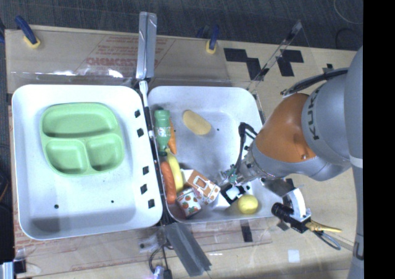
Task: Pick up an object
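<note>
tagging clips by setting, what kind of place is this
Probably a robotics lab bench set up for grasping trials. A grey and orange arm reaches into a white bin of toy food, a second bin holds a green tray, and clamps pin the board down.

We count two white bins: the left bin (pixel 24 166) holds one green divided tray (pixel 83 137). The right bin (pixel 247 102) holds one green bottle (pixel 162 126), one tan potato-like piece (pixel 197 122), one carrot (pixel 168 183), one banana (pixel 176 173), one lemon (pixel 248 204) and two small printed cartons (pixel 196 194). Two blue clamps (pixel 28 32) sit on the bench's far edge.
</note>
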Available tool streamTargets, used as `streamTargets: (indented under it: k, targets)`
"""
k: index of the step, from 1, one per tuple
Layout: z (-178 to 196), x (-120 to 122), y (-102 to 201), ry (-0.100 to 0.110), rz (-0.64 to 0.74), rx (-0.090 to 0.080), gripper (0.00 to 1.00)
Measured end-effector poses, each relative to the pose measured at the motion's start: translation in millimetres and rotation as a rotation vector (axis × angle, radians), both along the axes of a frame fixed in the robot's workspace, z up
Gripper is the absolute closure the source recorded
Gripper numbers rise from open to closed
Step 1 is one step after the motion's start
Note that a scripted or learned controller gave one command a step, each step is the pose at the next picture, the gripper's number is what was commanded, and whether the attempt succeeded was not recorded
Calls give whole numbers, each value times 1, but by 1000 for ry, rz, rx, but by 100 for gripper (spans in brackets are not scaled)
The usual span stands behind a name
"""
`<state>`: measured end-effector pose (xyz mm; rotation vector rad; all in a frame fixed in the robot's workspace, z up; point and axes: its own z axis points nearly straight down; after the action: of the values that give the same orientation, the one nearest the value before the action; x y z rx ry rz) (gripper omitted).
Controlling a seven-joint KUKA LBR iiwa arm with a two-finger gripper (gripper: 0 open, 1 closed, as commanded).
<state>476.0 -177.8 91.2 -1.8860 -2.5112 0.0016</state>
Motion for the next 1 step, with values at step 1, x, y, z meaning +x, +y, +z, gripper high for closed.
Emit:
streamTargets:
  k: [1]
  targets:
    - [0,0,0,0,0,0,0]
